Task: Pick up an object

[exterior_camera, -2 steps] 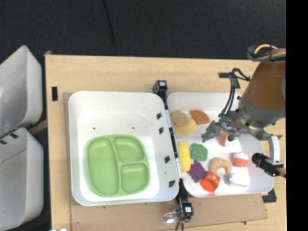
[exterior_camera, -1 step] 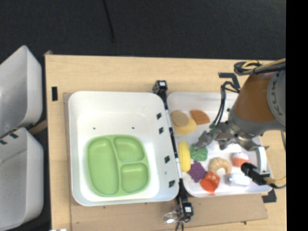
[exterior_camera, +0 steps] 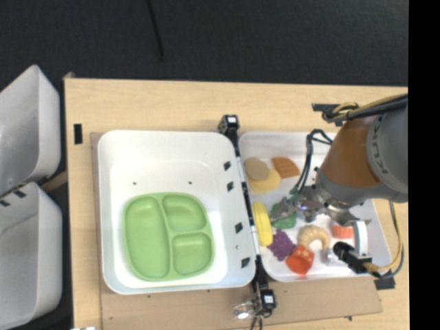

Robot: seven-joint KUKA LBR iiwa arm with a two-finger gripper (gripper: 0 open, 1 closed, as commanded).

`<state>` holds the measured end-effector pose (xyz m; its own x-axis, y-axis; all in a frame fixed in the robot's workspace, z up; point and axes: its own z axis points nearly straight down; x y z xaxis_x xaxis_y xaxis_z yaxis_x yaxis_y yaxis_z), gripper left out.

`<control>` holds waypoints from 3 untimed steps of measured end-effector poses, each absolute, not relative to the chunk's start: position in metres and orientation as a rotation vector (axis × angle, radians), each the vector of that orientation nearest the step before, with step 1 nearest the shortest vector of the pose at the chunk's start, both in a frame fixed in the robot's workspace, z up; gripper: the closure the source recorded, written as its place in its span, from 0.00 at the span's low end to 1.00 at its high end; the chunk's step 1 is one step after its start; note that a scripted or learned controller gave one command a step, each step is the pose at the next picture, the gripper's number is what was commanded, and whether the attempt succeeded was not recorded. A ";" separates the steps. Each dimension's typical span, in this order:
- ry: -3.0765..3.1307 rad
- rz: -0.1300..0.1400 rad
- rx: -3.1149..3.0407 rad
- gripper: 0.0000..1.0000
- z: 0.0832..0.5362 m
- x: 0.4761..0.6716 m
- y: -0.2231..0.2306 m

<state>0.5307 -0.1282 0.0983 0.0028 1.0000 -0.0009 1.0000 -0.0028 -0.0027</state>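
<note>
Rising highest toward the camera, the arm (exterior_camera: 357, 160) comes in from the right edge of the surface (exterior_camera: 82, 108) and bends down over the right bin (exterior_camera: 275, 140). Its tool (exterior_camera: 306, 203) sits low near the bin's middle, among the toy food — how far it is open I cannot tell, since the wrist hides the tips, and nothing can be seen held in it.

Candidates for the pick all lie in that right bin. A green piece (exterior_camera: 283, 215) is just beside the tool, toward the bin's left. A banana (exterior_camera: 261, 224) runs along the left wall, with purple grapes (exterior_camera: 280, 245) and a red piece (exterior_camera: 300, 260) near the front edge. A pale ring-shaped piece (exterior_camera: 315, 237) lies just in front of the tool. A tan round piece (exterior_camera: 256, 167), a yellow piece (exterior_camera: 267, 181) and an orange piece (exterior_camera: 284, 165) sit toward the back. The left bin (exterior_camera: 110, 205) carries a green tray (exterior_camera: 167, 236) by its front-left corner.

Judging by the pose, the step in hand is the descent or the grasp itself — probably on the green piece or the ring. Next calls for a firm close on one item without snagging neighbours, then a straight lift to check that something came up.
</note>
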 end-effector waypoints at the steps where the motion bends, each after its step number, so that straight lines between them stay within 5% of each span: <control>1: -2.210 -0.003 -2.236 1.00 0.111 0.532 -0.129; 3: -2.228 -0.005 -2.222 1.00 0.204 0.542 -0.126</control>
<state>0.5422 -0.1262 0.2037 -0.0026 1.0000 -0.0015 1.0000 0.0026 0.0059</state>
